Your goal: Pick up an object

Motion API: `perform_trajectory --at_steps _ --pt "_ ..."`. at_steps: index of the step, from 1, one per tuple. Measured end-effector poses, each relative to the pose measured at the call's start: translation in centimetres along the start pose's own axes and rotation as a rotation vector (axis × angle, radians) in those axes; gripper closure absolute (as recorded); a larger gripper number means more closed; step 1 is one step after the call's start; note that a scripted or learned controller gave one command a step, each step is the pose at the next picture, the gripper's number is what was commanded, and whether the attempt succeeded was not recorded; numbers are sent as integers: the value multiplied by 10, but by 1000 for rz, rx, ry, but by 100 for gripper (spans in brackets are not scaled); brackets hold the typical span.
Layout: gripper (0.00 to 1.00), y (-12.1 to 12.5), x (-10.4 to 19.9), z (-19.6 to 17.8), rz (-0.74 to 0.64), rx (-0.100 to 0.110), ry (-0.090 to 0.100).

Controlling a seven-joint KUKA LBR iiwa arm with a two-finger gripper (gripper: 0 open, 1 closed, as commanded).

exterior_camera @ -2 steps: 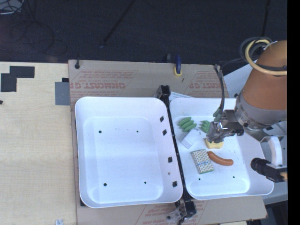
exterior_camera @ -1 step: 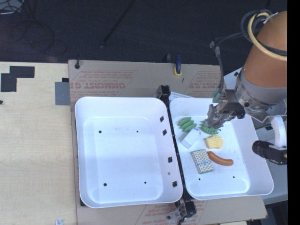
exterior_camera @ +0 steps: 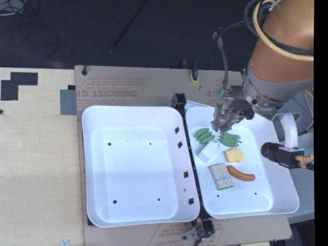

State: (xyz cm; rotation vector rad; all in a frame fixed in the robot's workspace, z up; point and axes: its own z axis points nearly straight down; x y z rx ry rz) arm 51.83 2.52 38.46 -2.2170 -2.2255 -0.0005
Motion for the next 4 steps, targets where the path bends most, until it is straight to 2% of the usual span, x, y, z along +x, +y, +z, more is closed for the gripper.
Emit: perform_trajectory --at_steps 1,3,4 --pt "100 4 27 -41 1 -1 0" --pt "100 4 27 -57 -11 9 -4" --pt "100 -11 25 -20 4 7 -2"
